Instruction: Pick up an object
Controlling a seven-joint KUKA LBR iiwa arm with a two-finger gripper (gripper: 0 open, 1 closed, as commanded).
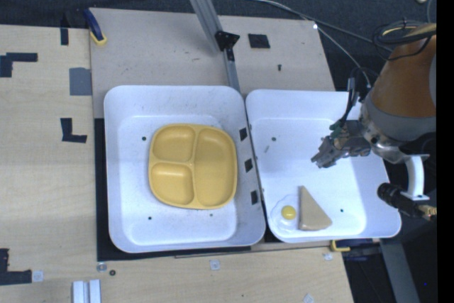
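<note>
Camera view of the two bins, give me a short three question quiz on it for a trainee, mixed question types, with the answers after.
1. True or false: the yellow divided plate lies in the left bin.
2. Which things lie in the right bin? A) a tan wedge and a small yellow ball; B) a red cup; C) a blue block.
3. Fill in: the gripper hangs over the ____ bin.

Key: 1 true; 2 A; 3 right.
</note>
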